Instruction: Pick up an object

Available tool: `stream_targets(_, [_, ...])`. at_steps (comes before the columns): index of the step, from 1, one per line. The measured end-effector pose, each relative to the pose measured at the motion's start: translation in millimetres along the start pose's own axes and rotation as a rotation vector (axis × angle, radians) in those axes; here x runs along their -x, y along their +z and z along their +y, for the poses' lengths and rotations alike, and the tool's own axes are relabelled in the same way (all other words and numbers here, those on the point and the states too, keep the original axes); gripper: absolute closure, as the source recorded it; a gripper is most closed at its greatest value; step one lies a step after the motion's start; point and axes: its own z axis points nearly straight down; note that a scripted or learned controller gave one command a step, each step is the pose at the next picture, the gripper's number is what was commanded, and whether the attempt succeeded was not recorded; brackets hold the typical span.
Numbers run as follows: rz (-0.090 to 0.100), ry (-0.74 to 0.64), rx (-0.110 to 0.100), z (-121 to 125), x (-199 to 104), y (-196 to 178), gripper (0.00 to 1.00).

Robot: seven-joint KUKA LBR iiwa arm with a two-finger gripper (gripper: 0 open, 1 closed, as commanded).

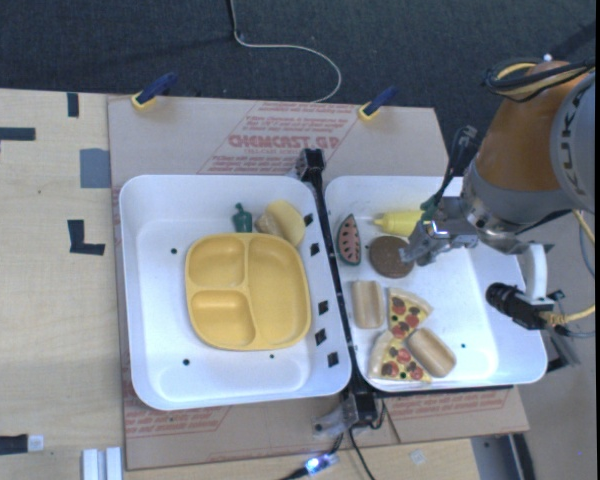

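Observation:
My gripper (412, 254) hangs over the right bin (485, 313), right beside a brown round cookie (388, 256) and just below a yellow banana piece (398, 222). Its tips touch or overlap the cookie's right edge. A watermelon slice (348, 239) lies to the left of the cookie. Lower in that bin are a tan bread piece (366, 303), two pizza slices (407, 315) and a hot dog bun (432, 350). Nothing visibly sits between the fingers.
The left bin (145, 268) holds a yellow divided plate (248, 290), a pale yellow food piece (283, 220) and a small green item (241, 218). The arm's grey and orange body (525, 158) overhangs the right bin's upper right. A black divider (325, 268) runs between the bins.

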Motion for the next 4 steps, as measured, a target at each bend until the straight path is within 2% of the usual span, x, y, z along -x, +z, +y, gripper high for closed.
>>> stream_targets(1, [0.001, -0.002, -0.002, 41.1, -19.3, 6.3, 1.00])
stream_targets(2, [0.000, -0.001, -0.003, 61.1, -18.2, 9.8, 1.00])
stream_targets(3, [0.000, 0.001, -0.003, 48.3, -9.7, -5.0, 1.00])
stream_targets(4, [-0.001, 0.001, -0.005, 48.0, -16.7, 12.1, 1.00])
